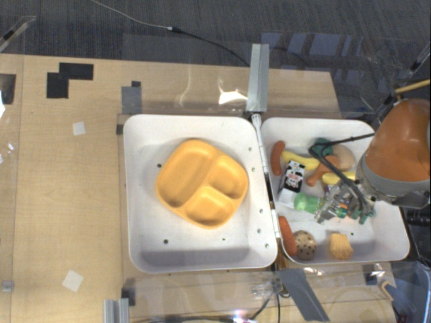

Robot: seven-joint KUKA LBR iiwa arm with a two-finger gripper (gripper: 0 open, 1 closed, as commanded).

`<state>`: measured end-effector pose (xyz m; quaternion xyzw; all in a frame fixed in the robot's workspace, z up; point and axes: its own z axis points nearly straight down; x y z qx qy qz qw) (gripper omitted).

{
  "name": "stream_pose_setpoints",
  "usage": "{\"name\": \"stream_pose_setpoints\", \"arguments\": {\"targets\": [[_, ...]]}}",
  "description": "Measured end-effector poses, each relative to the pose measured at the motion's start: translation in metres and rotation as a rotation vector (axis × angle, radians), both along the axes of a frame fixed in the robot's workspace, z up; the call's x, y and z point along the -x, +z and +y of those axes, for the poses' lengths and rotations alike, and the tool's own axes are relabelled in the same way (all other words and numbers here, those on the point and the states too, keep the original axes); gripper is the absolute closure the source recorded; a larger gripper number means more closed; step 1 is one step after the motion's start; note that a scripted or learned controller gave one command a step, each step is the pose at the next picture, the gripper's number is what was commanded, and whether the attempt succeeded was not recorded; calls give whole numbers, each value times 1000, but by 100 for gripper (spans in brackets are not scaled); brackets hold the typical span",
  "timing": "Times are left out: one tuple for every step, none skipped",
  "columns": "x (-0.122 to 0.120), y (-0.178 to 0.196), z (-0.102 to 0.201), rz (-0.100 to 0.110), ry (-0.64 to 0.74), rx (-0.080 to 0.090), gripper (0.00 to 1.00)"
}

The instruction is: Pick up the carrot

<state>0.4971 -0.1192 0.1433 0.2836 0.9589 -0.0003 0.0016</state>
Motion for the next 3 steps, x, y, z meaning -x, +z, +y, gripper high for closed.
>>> {"name": "stream_pose_setpoints", "arguments": {"targets": [[-7, 42, 53, -5, -176, -3, 100], [11, -27, 12, 3, -229, -1, 100], [-17, -28, -61, -18, -582, -10, 100]]}}
